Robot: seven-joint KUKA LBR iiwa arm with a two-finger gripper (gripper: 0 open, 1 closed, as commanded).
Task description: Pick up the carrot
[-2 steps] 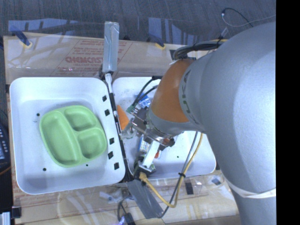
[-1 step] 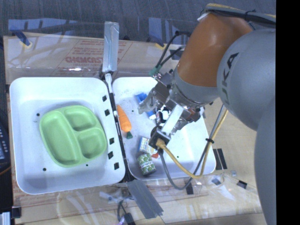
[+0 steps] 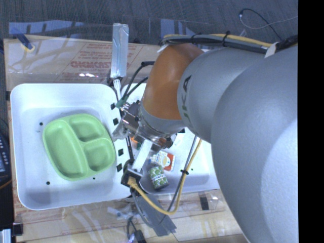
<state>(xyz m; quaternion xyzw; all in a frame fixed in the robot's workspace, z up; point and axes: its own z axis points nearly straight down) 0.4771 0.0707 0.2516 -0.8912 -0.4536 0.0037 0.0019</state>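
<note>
Camera view, from above the bench: the grey arm (image 3: 243, 115) reaches in from the right, its orange band (image 3: 164, 85) hanging over the right bin (image 3: 205, 178). The gripper (image 3: 134, 131) sits low at that bin's left edge, just beside the wall it shares with the left bin (image 3: 20, 135). The wrist hides the gripper, so whether it is wide, narrow or holding anything cannot be told.

A thin sliver of orange (image 3: 131, 142) shows right beneath the gripper, and it is probably the carrot. Too little of it is visible to be sure, or to say which way it lies.

A white and orange packet (image 3: 165, 160) lies near it in the right bin. A small tin with a green label (image 3: 158, 177) lies just beside the packet. The green divided plate (image 3: 78, 146) lies well apart in the left bin.

The risks come from the crowding and the wall. The carrot appears pressed against the bin's edge, so the gripper may strike the rim or close on only the carrot's tip, letting it slip out on the lift. The packet shares the carrot's colour and lies close, so a grasp placed slightly to the right could take it instead. A sideways nudge could set the tin rolling.
</note>
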